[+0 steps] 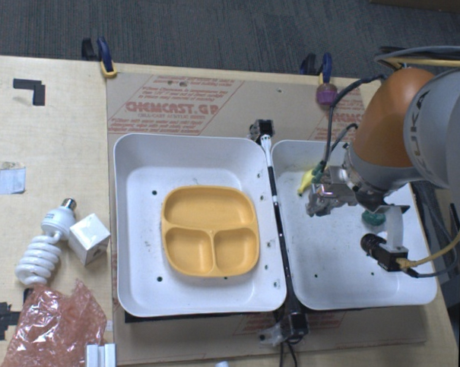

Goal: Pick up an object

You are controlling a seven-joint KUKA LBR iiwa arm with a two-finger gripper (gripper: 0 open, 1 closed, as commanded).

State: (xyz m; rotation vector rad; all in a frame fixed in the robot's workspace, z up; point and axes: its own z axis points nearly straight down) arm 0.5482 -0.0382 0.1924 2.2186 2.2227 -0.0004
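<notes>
My gripper [319, 204] hangs low over the upper left part of the right bin [340, 286], under the grey arm with its orange band [393, 117]. A small yellow and green object [309, 179] lies just up and left of the gripper, near the bin's back left corner. A teal object [374, 218] peeks out from under the wrist to the gripper's right. A yellow divided plate [210, 230] rests in the middle of the left bin [139, 175]. The arm hides the back right of the right bin.
A black fitting with a yellow cable [385, 252] hangs off the arm over the right bin. Left of the bins lie a spiral light bulb [44, 247], a white cube [89, 237] and a pink plastic bag [52, 327].
</notes>
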